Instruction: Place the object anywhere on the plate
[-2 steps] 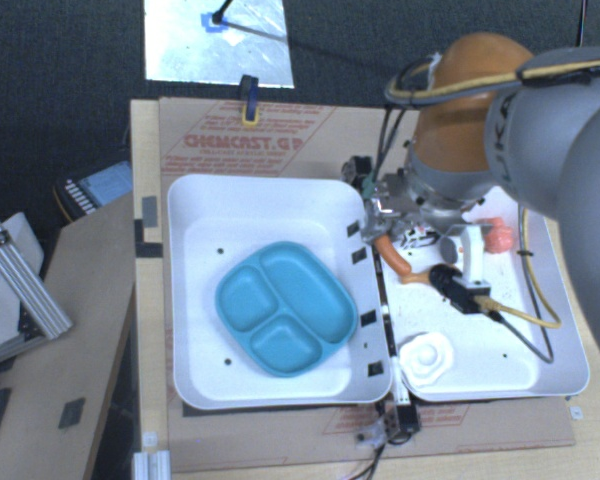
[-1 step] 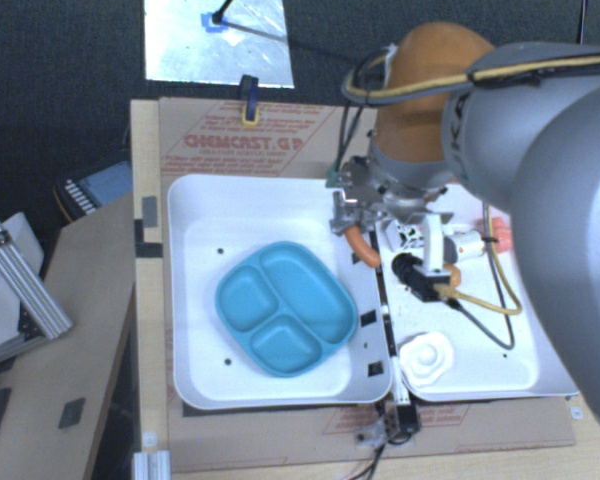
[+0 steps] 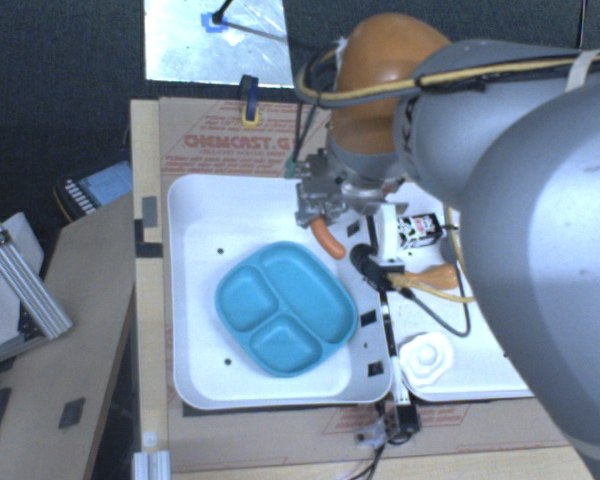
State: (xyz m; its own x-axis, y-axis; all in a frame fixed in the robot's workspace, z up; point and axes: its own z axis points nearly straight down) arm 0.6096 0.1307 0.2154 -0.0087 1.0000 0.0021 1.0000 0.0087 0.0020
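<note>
**A:** Bench (image 3: 230, 140) of brown board against dark cloth; two shallow white bins side by side. What does the left bin (image 3: 202, 230) carry?

**B:** A blue plate (image 3: 242, 298) with three compartments, flat on the floor; it lies from the middle toward the near right corner; all three compartments bare.

**A:** And the object?

**B:** A small orange object (image 3: 332, 243), elongated and slanted, toward the right edge of the left bin, nearer its far right corner; just beside the plate's far right rim and not over any compartment; whether it rests on the floor or hangs above it cannot be told.

**A:** The gripper (image 3: 315, 218)?

**B:** Directly over the object's upper end, which meets its tip; whether it is open, closed or has hold of the object cannot be told; the grey arm (image 3: 520, 168) with its orange band (image 3: 380, 68) enters from the right.

**A:** The right bin (image 3: 480, 373)?

**B:** A white moulded item (image 3: 423, 360) by its near left corner; an orange-yellow item (image 3: 435, 276) near the left edge at mid-length; a black-and-white item (image 3: 417, 230) toward the far left corner.
</note>
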